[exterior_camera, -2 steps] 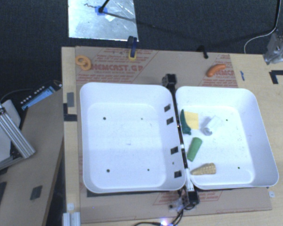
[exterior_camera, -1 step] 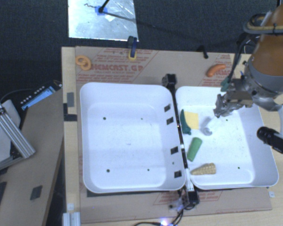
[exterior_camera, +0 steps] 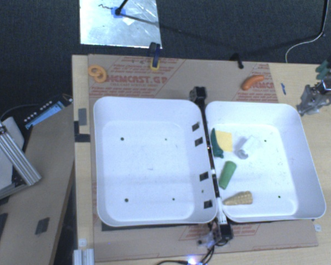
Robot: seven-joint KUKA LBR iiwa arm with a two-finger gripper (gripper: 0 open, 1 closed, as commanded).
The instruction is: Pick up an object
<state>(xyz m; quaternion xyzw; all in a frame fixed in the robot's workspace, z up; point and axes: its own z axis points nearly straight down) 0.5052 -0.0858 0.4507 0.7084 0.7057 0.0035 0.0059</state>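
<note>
At the right edge, operator, what can you make out?

— You see the gripper (exterior_camera: 319, 93), grey metal, cut off by the frame, off the right bin (exterior_camera: 308, 164). Open or closed: you cannot tell. It holds nothing you can see.

— And the objects?

— All lie in the right bin's left half: block (exterior_camera: 225, 141), yellow, with a dark green piece (exterior_camera: 214, 143) touching its left side, half hidden by the bin wall; a pale item (exterior_camera: 246, 147), too washed out to name; cylinder (exterior_camera: 227, 174), green; cone (exterior_camera: 238, 198), tan.
</note>
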